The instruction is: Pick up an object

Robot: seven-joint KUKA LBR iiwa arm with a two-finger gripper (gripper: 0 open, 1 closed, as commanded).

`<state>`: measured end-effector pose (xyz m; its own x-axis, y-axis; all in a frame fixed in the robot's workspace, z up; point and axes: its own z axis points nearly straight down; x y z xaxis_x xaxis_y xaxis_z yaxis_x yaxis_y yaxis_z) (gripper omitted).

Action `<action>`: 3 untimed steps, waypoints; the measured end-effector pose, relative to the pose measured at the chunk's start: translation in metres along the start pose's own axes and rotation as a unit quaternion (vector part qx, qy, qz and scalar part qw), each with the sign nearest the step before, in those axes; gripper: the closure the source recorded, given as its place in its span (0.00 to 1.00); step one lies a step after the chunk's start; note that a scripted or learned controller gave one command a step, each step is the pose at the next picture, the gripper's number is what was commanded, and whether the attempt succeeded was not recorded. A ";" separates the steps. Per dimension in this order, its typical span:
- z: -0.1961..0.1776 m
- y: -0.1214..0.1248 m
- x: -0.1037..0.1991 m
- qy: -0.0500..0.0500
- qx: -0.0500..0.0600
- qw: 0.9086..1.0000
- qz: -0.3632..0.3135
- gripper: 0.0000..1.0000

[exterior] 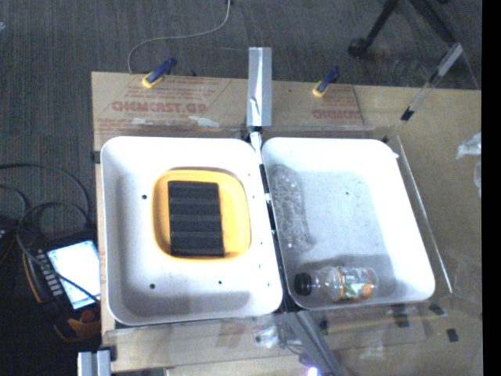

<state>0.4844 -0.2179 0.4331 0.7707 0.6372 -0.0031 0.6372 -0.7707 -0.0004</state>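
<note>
We look down on a brown surface (196, 104) that carries two shallow white bins set side by side, their inner rims touching along the middle. We see no arm and no claw over the bins, so we cannot tell how the claw stands or whether it has hold of anything.

The left bin (125, 210) holds one large thing: a yellow tray with a black ribbed insert (200, 215), lying flat near the bin's centre. White floor runs all around it, widest on the left and along the near wall, narrower toward the inner rim.

The right bin (407, 210) has most of its floor bare, from the centre out to the far and right walls. Along its left wall lies a clear crumpled plastic bottle (288, 206), stretched lengthwise beside the inner rim and close against it. At the near wall lies a second bottle with an orange label and a dark cap (337, 282), on its side, cap pointing left toward the near-left corner, its body close along the near rim.

Two blue and yellow clamps (159, 72) grip the far edge of the surface, well apart from the bins.
</note>
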 end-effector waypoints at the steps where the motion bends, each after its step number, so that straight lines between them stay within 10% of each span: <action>1: 0.203 0.007 0.038 0.000 0.003 0.999 0.040 0.00; 2: 0.221 -0.086 0.085 -0.001 0.002 0.999 0.053 0.00; 3: 0.145 -0.049 0.040 0.000 0.001 0.999 -0.046 0.00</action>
<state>0.4835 -0.1555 0.2878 0.7088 0.7054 -0.0032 0.7054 -0.7088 -0.0022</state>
